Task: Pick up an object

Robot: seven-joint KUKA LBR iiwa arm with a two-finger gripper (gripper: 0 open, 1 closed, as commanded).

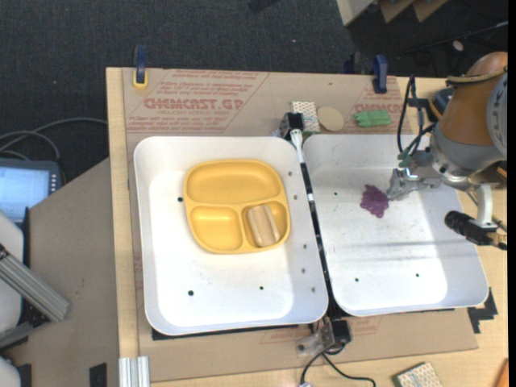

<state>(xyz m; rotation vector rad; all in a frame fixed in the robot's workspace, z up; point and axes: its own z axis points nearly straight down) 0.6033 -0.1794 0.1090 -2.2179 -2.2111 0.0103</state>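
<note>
We see the purple object [374,201] lying in the right bin [387,285], in its upper middle, just left of our pincer [401,181], which hangs low at its edge. Whether the pincer is released or clenched we cannot tell. The object's long axis runs roughly top-left to bottom-right. In the left bin [226,305] sits a yellow tray [234,185].

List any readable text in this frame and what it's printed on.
"CHEMCAST GP", red print on the brown protective sheet covering the bench board, behind the left bin. The smaller red lines above and below it are too blurred to read.
A partial repeat of the same red print sits on the sheet behind the right bin; illegible.
</note>
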